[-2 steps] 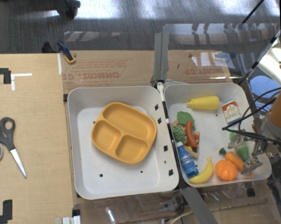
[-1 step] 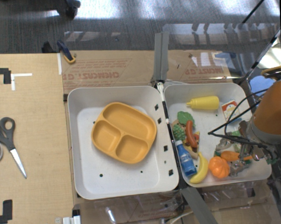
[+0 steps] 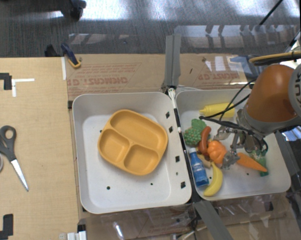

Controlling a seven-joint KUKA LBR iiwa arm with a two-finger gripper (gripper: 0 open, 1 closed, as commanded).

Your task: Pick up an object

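Pincer point(image 3: 235, 149) low over the carrot point(image 3: 252, 163); its opening cannot be told; cardboard print unreadable

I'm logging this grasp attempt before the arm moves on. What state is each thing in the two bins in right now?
Divided plate: upright, alone in left bin.
Banana: lying in right bin.
Blue bottle: on its side.
Orange toy: resting beside gripper.
Carrot: lying flat.
Broccoli: resting.
Corn: lying at back.
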